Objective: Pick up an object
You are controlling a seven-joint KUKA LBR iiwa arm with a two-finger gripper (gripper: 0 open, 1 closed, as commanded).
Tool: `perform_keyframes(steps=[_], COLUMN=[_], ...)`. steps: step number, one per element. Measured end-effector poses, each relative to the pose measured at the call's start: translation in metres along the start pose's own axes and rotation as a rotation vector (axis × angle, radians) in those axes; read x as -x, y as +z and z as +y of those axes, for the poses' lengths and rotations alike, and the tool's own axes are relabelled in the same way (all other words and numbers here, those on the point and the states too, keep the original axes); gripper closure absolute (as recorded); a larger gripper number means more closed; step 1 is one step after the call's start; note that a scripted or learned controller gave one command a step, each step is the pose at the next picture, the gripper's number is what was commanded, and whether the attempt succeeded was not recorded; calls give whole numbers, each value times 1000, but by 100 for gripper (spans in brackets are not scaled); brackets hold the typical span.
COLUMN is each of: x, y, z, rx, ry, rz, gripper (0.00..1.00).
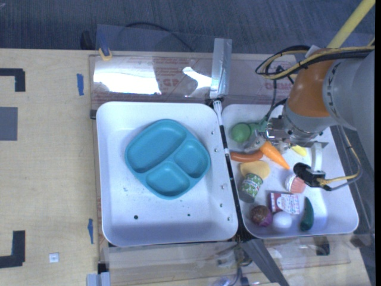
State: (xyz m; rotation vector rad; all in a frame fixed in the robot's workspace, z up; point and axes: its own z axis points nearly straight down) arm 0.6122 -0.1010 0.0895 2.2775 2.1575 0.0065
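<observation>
Two white bins sat side by side on the bench. The left bin point(113, 213) held a blue divided plate point(168, 157) near its middle, tilted slightly in the view. The right bin point(345, 210) held a clutter of toy food. The arm point(333, 94) reached in from the right, its orange band point(309, 91) over the far part of the right bin. The gripper point(275, 134) sat low over the far left of that bin; whether it was open or closed could not be told, as the wrist hid it from above. A green ball point(240, 131) lay just left of the gripper. A carrot point(274, 154) lay just on the near side of it, pointing right and near, and may have touched the gripper; contact unclear. A hot dog point(245, 157) lay left of the carrot. Nearer still: a yellow piece point(255, 168), a can point(250, 186), a red box point(286, 203), a dark red ball point(259, 214), a white egg point(282, 220) and a dark green vegetable point(307, 214). A small yellow piece point(299, 151) lay right of the carrot. Cables point(280, 61) looped over the far rim.
</observation>
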Motion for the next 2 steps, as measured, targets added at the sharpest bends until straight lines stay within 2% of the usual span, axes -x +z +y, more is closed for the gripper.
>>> perform_keyframes(steps=[1,2], x=[1,-46], y=[-9,-98], z=[0,0], rx=[-1,0], ry=[2,120], rz=[0,1], gripper=[100,100])
